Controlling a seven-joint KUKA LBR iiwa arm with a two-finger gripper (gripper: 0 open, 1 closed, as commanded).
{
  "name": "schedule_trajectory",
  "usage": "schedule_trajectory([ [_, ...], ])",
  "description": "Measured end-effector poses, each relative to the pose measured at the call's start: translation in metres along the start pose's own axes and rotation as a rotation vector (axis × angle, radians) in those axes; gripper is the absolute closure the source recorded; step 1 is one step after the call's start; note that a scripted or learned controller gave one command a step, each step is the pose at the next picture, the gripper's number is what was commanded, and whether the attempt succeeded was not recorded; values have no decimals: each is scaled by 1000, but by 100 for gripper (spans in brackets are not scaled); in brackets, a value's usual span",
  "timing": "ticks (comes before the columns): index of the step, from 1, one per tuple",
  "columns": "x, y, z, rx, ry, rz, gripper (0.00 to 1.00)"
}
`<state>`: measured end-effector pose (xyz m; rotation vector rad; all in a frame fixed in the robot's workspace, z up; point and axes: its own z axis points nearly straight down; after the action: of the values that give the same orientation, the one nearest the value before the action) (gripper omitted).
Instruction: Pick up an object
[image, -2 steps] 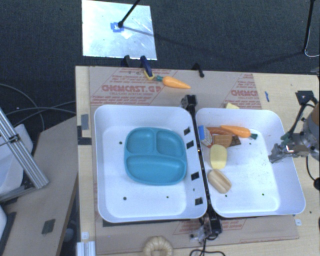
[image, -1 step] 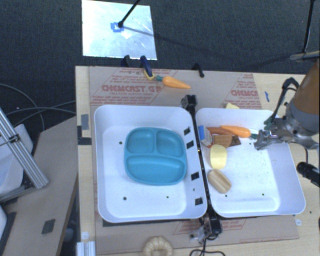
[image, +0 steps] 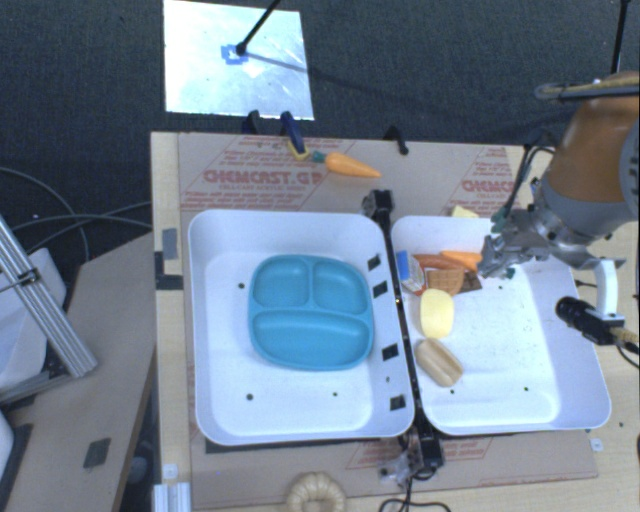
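My gripper (image: 492, 264) hangs over the back of the right bin (image: 540, 400), its tips just right of an orange-and-brown object (image: 445, 270) lying by the bin's back left corner. A small blue item (image: 403, 268) lies against the left wall beside it. In front of these sit a pale yellow block (image: 436, 313) and a tan bread-like roll (image: 438, 361). A yellow piece (image: 463, 212) peeks out at the bin's back rim. Nothing shows between the fingers.
The left bin (image: 215, 400) holds a blue divided plate (image: 308, 310). A toy carrot (image: 345, 165) lies on the cardboard behind the bins, near a blue-and-yellow clamp (image: 293, 135). A beige ring (image: 318, 493) sits at the front edge.
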<state>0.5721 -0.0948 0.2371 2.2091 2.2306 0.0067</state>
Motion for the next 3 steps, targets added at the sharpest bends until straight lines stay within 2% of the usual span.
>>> schedule_trajectory([
  [1,39,26,14,1,-1,1,100],
  [2,57,24,3,1,-1,3,100],
  [3,45,19,10,3,-3,9,100],
])
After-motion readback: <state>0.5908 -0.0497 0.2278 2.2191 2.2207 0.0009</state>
